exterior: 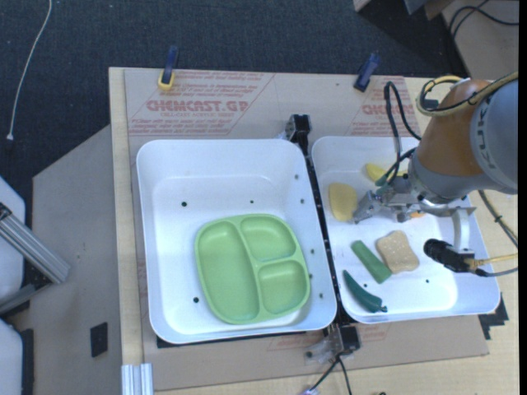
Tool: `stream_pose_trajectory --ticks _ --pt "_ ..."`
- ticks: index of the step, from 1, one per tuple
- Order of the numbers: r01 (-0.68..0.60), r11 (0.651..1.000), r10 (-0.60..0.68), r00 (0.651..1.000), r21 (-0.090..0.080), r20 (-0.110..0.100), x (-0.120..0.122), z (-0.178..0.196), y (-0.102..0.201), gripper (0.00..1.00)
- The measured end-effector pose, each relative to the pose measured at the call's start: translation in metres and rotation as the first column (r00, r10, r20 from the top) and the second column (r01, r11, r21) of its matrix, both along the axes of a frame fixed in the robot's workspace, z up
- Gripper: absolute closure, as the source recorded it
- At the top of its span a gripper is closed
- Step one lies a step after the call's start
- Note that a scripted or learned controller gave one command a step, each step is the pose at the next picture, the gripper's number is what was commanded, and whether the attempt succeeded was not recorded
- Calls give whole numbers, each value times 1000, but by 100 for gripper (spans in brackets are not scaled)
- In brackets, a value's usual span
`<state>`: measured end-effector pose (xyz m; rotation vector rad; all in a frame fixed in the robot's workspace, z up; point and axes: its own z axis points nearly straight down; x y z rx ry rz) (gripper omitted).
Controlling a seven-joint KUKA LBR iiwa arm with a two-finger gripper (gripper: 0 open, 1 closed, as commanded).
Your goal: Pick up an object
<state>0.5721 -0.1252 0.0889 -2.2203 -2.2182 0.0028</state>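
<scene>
White plastic forms the two bins; the left bin (165, 220) holds a green divided plate (251, 266) at its 6 o'clock side. The right bin (436, 299) holds the loose items. The grey arm (473, 138) enters from 3 o'clock, and its gripper (387, 206) hangs over the bin centre. Whether the claw is spread or pressed together cannot be told.

A yellow piece (342, 201) lies at 9 o'clock of the gripper. A tan bread slice (398, 252) and a green stick (370, 262) lie at 6 o'clock. A teal piece (362, 293) lies nearest the front wall.
</scene>
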Motion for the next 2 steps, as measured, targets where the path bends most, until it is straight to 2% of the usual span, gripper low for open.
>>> stream_pose_trajectory --ticks 1,2 --pt "0 1000 0 1000 1 -1 0 -5 0 0" --pt "1 1000 -1 1000 0 2 0 6 0 100"
